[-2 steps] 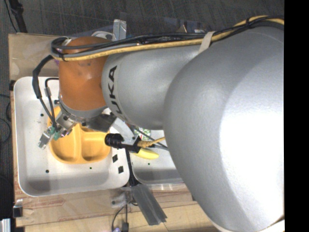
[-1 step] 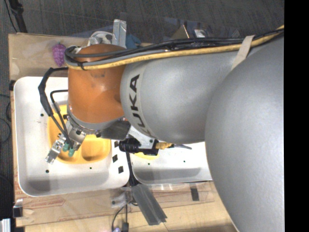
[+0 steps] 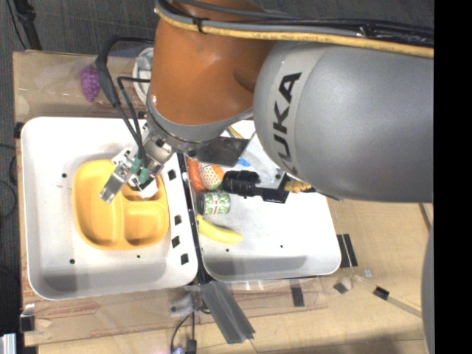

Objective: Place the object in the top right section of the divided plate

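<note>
A yellow divided plate (image 3: 110, 223) lies in the left bin (image 3: 44, 220). My gripper (image 3: 128, 184) hangs low over the plate's upper right section, its two fingers spread apart. One silver finger (image 3: 110, 189) points down-left over the plate's middle. By the other finger, a small white and green thing (image 3: 146, 186) rests at the plate's upper right rim. I cannot tell whether that finger touches it. The big orange and grey arm hides the bench behind.
The right bin (image 3: 295, 249) holds a yellow banana (image 3: 218, 231), a green can (image 3: 215, 203) and an orange-red object (image 3: 203, 174), all near the divider between the bins. A purple thing (image 3: 90, 84) lies on the bench beyond the left bin.
</note>
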You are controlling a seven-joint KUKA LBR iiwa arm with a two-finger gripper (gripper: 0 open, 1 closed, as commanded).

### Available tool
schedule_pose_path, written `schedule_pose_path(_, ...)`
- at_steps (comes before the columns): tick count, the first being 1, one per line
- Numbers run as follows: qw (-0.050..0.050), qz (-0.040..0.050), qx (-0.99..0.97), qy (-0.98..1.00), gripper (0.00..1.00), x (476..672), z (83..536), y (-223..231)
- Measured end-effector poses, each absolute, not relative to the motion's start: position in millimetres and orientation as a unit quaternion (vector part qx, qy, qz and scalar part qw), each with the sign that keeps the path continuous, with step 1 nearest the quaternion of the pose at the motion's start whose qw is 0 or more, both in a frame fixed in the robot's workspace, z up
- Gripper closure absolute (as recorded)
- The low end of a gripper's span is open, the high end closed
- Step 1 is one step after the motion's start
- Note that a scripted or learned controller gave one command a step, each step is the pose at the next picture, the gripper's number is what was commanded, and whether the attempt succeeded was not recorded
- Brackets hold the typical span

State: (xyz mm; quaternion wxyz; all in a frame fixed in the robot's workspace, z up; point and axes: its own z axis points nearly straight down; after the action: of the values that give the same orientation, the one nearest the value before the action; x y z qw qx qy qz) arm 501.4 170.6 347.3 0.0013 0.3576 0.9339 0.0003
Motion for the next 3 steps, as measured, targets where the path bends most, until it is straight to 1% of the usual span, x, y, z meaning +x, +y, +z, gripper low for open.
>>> schedule_pose_path(1,-0.001,-0.0013,0.216,0.976,0.00,524.3,262.7,207.0)
schedule_pose_path(2,0.001,0.0004,0.220,0.976,0.00,581.3,360.0,219.5)
schedule_pose_path(3,-0.001,-0.0014,0.243,0.970,0.00,524.1,271.3,217.7)
